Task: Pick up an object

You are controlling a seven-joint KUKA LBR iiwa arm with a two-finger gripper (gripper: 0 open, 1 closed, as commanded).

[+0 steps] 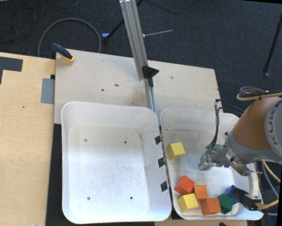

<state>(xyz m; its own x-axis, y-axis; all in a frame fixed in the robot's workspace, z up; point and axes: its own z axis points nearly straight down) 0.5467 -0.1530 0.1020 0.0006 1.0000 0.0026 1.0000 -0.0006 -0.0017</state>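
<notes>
White plastic forms both shallow bins: the left bin (105, 166) and the right bin (192, 123), which holds every loose object. The gripper (209, 161) hangs low over the middle of the right bin, carried by the grey arm (259, 132) with its orange band, which enters from the right side of the view. Whether the fingers stand wide or narrow cannot be told at this resolution; nothing is seen between them.

Nearest candidate for the pick is the yellow cube (176, 150), lying alone near the bin's left wall, to the gripper's left in the view and at roughly the same height in the picture. It sits apart from the gripper, with bare bin floor between them. Being a cube, it offers no long axis; its faces appear turned slightly relative to the bin wall, so finger alignment would probably need to match that rotation.

A cluster lies toward the near edge of the bin, below the gripper in the view: a red block (184, 184), a second yellow block (187, 202), two orange blocks (201, 192) and (210, 206), a green block (226, 203) and a blue piece (231, 191) partly hidden behind it. These touch or nearly touch one another, which would likely make a clean grasp harder than on the isolated cube.

Judged stage: approach, no object yet secured. The decisive relation is the sideways offset between gripper and yellow cube.
</notes>
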